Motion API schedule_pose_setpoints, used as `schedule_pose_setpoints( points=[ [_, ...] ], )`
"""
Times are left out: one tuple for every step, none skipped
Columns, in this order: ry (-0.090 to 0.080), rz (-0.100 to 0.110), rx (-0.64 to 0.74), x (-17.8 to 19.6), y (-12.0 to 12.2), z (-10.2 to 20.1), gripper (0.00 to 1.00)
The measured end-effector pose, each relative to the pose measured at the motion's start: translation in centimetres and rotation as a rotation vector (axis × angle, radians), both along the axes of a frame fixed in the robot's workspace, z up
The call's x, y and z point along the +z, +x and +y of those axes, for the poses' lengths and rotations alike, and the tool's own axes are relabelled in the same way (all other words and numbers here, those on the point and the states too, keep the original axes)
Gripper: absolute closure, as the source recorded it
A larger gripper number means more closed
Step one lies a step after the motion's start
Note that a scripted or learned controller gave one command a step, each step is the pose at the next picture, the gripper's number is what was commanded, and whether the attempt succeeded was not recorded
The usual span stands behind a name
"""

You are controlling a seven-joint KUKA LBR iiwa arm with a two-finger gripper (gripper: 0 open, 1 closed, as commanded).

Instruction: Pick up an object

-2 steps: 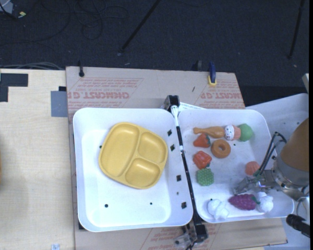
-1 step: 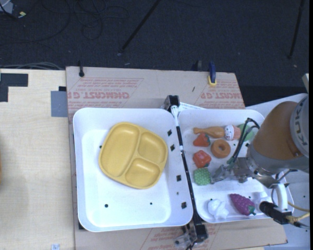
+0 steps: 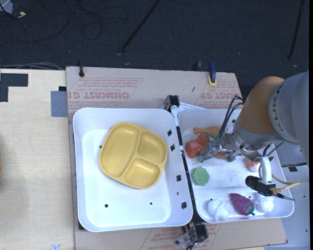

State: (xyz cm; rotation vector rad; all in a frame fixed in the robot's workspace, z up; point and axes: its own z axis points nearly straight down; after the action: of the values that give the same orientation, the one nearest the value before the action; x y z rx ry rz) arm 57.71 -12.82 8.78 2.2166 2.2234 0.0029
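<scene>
1. The arm (image 3: 292,108) is reaching in from the right over the right bin (image 3: 225,180), with its orange band (image 3: 255,111) showing above the bin's far right part.
2. The gripper (image 3: 215,151) is hanging low over the far middle of the right bin. Whether it is set wide or narrow cannot be told from this slant, as the metal parts are blurring together.
3. The red object (image 3: 193,148) is lying in the far left part of the right bin, close to the dividing wall. It is sitting just left of the gripper, seemingly touching its tip. It is not visibly clamped.
4. An orange piece (image 3: 207,132) is lying just beyond the red object and the gripper, crowding the far side.
5. A green ball (image 3: 200,176) is resting nearer than the red object, apart from it.
6. Along the near edge, a white item (image 3: 217,208), a purple bunch (image 3: 241,203) and a white ball (image 3: 265,205) are lying in a row, well apart from the gripper.
7. A small red-and-white piece (image 3: 252,165) is lying to the right of the gripper, partly under the arm.
8. The left bin (image 3: 125,207) is holding a yellow divided plate (image 3: 133,154), lying flat in its far half.
</scene>
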Motion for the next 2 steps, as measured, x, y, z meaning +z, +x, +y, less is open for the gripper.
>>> schedule_pose_setpoints(
  points=[
    [-0.001, 0.009, 0.002, -0.01, 6.67, 2.54, 0.00],
    [0.000, 0.009, 0.001, 0.93, 6.48, 2.57, 1.00]
  ],
)
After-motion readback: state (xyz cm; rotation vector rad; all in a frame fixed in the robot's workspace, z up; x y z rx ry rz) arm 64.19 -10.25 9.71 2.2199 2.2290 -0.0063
